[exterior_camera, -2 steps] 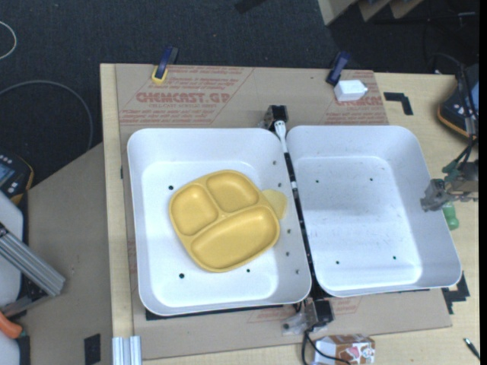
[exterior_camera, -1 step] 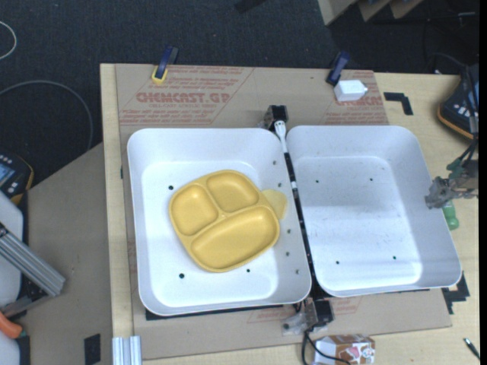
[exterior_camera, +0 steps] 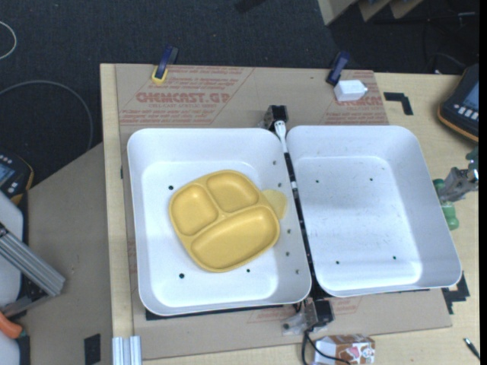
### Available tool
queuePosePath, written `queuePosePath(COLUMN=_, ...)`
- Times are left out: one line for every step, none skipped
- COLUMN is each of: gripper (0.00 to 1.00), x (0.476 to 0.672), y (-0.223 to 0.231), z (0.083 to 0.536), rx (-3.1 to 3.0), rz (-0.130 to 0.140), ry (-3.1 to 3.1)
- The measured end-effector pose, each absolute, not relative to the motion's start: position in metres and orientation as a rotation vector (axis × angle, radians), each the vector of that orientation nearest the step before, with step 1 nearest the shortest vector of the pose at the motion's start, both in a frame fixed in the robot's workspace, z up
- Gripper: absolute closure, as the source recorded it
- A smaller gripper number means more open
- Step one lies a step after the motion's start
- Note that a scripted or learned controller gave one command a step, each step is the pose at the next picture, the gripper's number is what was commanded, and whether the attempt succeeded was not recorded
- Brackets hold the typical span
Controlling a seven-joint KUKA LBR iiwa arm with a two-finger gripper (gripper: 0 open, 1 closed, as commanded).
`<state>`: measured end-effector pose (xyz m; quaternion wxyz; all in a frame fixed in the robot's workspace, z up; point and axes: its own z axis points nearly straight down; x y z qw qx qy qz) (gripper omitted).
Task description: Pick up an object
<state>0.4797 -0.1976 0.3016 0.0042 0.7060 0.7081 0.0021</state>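
The yellow divided plate (exterior_camera: 224, 220) is lying flat in the left bin (exterior_camera: 144, 173); its low, smooth rim is probably risking a slipped pinch.

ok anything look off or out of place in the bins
Mostly tidy. The yellow divided plate in the left bin sits turned at an angle to the bin walls, and a small pale yellow piece pokes out from under its right edge. What that piece is can't be told.
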Motion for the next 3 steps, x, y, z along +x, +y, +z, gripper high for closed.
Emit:
queuePosePath(gripper=1.0, x=0.524, y=-0.225, z=0.307, rx=2.214, rz=0.002, ry=2.218)
queuePosePath(gripper=1.0, x=0.555, y=-0.126, z=0.15, rx=2.22, rz=-0.005, ry=2.243)
queuePosePath(gripper=1.0, x=0.502, y=-0.074, z=0.259, rx=2.211, rz=0.011, ry=2.226)
